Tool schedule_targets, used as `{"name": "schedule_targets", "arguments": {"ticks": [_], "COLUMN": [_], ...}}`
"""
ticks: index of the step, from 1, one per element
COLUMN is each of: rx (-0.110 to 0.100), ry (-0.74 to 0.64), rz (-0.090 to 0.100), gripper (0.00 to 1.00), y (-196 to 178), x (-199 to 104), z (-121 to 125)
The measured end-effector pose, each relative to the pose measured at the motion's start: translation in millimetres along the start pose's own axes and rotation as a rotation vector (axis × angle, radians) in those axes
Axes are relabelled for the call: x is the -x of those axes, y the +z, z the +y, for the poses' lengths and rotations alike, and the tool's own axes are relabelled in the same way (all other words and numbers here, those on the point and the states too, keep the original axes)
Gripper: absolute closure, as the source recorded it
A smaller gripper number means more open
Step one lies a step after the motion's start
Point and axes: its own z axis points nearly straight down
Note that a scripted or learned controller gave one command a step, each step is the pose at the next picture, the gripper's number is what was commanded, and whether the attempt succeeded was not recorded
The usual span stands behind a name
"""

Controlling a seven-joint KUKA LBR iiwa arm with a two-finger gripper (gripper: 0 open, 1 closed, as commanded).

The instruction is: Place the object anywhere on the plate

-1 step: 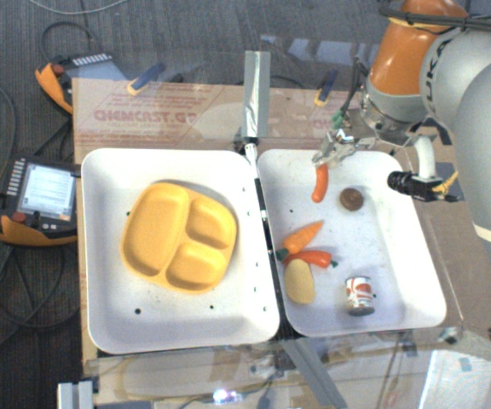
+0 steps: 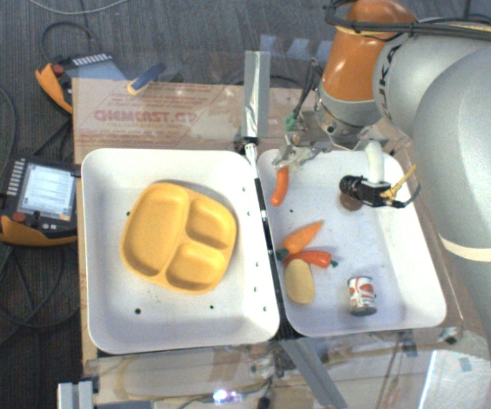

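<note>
Orange carrot [image 2: 279, 186] hangs at fingers [image 2: 290, 153], top-left corner of right bin [image 2: 399, 271]; pinched or just touching, can't tell. Yellow plate [image 2: 180, 235] sits in left bin [image 2: 101, 313]. Advice: confirm grip, lift clear over divider, release low over plate centre.

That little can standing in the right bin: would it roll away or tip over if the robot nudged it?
The small can stands upright on the flat floor of the right bin, so a low nudge would probably just slide it. It looks short, so tipping seems unlikely. Knocked onto its round side, it would likely roll.
</note>
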Motion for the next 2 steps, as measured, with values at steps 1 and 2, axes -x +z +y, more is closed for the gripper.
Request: {"name": "schedule_targets", "arguments": {"ticks": [1, 2], "rx": [0.003, 0.001], "ry": [-0.374, -0.374], "rz": [0.001, 0.002], "gripper": [1.00, 0.00], "y": [-7.1, -5.5], "x": [-74.5, -74.4], "z": [-6.2, -6.6]}}
